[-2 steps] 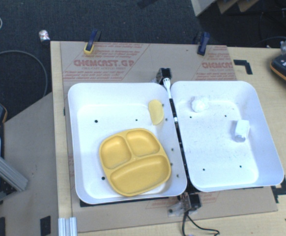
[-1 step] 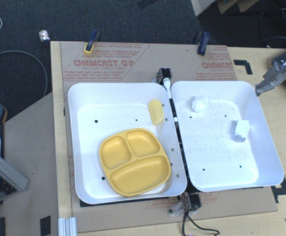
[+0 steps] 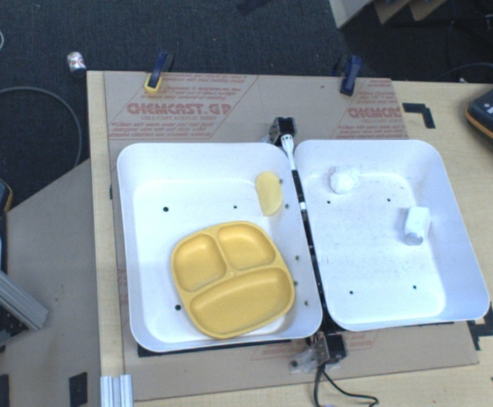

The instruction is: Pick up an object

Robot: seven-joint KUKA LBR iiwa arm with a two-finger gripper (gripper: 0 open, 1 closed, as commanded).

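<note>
A yellow divided plate (image 3: 232, 278) with three compartments lies in the front half of the left bin (image 3: 141, 219). A small pale yellow oval piece (image 3: 269, 192) rests near that bin's right wall, just behind the plate. In the right bin (image 3: 450, 253), a crumpled white lump (image 3: 343, 180) sits at the back left, and a small white cylinder (image 3: 415, 225) lies on its side toward the right.
Both bins sit on a brown cardboard sheet (image 3: 102, 185) clamped at the back by two blue clips (image 3: 157, 72). A black clip (image 3: 281, 130) joins the bins at the back, and cables trail at the front centre (image 3: 323, 359). Dark floor surrounds the bench.
</note>
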